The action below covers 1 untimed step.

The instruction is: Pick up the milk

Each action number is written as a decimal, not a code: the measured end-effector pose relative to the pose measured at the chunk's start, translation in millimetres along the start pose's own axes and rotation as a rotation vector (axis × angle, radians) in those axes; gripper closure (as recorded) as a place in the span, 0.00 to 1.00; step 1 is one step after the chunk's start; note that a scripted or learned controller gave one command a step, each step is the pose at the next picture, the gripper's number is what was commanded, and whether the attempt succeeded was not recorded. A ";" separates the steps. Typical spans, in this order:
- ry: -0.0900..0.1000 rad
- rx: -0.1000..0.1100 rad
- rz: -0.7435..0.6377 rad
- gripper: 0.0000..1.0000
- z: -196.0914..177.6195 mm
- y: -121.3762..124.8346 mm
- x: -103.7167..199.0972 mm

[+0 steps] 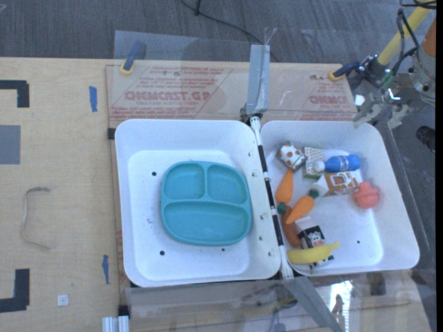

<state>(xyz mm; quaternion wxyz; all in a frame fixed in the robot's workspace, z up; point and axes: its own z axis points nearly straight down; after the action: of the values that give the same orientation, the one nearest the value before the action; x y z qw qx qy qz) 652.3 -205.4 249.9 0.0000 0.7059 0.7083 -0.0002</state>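
milk (315, 237): right bin (394, 185), near front edge, beside banana (311, 254) | tool (381, 109): over bin's far right corner, well apart | fingers: cannot tell

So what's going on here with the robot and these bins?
The gripper hangs over the far right corner of the right bin, holding nothing. The toy food lies in that bin: the milk near its front with a banana against it, two carrots, a blue bottle and a pink ball. The left bin holds a teal plate. Nothing is picked yet.
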 end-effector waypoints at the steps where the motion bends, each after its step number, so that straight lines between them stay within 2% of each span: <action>1: 0.000 0.000 -0.121 0.00 86.7 -50.0 21.0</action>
<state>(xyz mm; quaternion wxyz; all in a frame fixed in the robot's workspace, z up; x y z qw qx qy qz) 602.2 -184.6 163.2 0.0003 0.6617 0.7498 -0.0001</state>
